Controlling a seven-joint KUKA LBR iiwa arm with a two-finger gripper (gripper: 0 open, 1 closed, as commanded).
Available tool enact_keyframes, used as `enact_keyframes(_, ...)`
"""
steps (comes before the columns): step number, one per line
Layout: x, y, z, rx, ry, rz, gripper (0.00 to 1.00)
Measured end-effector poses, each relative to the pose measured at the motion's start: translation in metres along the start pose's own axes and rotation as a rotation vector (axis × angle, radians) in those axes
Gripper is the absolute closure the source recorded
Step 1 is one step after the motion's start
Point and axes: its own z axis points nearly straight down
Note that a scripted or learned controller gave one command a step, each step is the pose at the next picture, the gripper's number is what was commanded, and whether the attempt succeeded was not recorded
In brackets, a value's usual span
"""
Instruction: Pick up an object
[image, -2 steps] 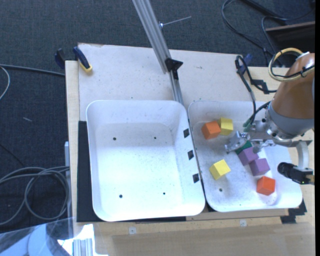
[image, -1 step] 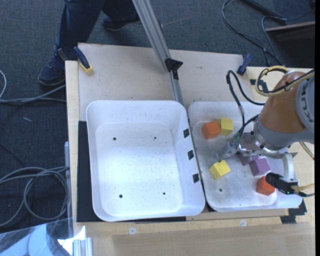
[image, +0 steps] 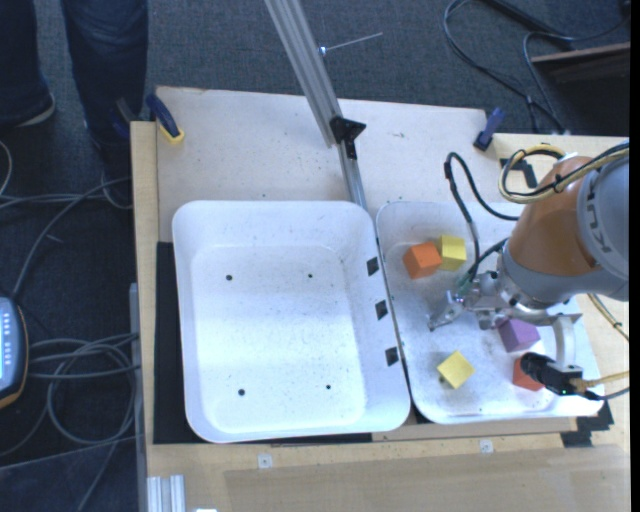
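Observation:
The right bin (image: 400, 330) holds several small blocks. At its far end an orange cube (image: 422, 258) touches a yellow cube (image: 453, 250). Another yellow cube (image: 455, 369) lies near the front. A purple block (image: 518, 334) and a red block (image: 526, 373) sit at the right, partly under the wrist. My gripper (image: 450, 308) hangs low over the bin's middle, between the orange cube and the front yellow cube. It is open with nothing between its fingers.
The left bin (image: 200, 330) lies beside the right one, with black clips (image: 381, 309) along the shared wall. A slanted metal pole (image: 318, 75) rises behind the bins. Cables (image: 470, 195) loop over the arm's base at the right.

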Motion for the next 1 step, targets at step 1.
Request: enact_keyframes(1, -0.0004, 0.0000, -0.0109, -0.002, -0.001, 0.001, 1.00)
